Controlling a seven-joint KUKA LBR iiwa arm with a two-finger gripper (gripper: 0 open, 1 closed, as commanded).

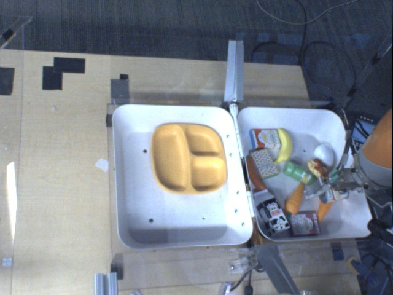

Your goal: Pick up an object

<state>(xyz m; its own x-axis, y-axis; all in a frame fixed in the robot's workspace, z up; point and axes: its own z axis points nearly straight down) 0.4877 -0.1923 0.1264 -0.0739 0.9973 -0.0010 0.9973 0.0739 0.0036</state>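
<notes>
Orange carrots (295, 198) lie just beside your pincer (328, 191) low in the right bin (344, 226); you're at the reach-in, I cannot tell its state, so centre over 1 before gripping.

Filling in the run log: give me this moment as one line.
arm: reaching in over right white bin | gripper: low among toys, beside orange carrot | grasp: unclear | left white bin: yellow divided tray
</notes>
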